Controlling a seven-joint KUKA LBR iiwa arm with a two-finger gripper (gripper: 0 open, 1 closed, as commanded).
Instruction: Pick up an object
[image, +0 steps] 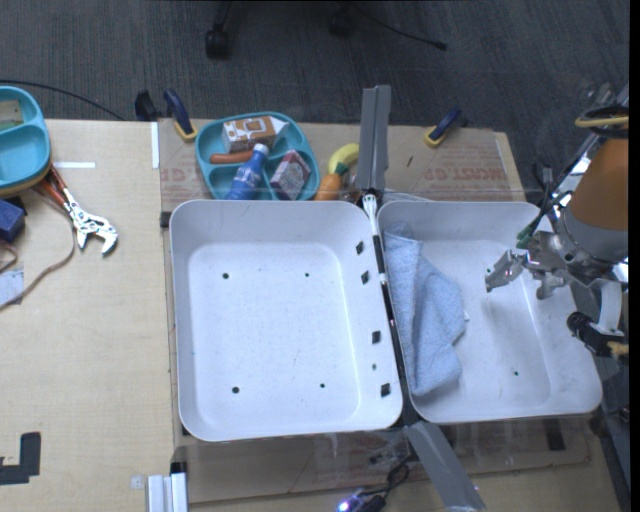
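Nothing picked up yet: my gripper (497, 277) hangs bare beside the blue cloth (425, 315), fingers maybe spread, too small to tell.

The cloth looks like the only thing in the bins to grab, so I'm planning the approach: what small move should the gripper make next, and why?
Probably shift toward the left bin. The gripper hangs over the right bin's bare floor, while the blue-grey cloth lies crumpled along that bin's left wall, apart from it.
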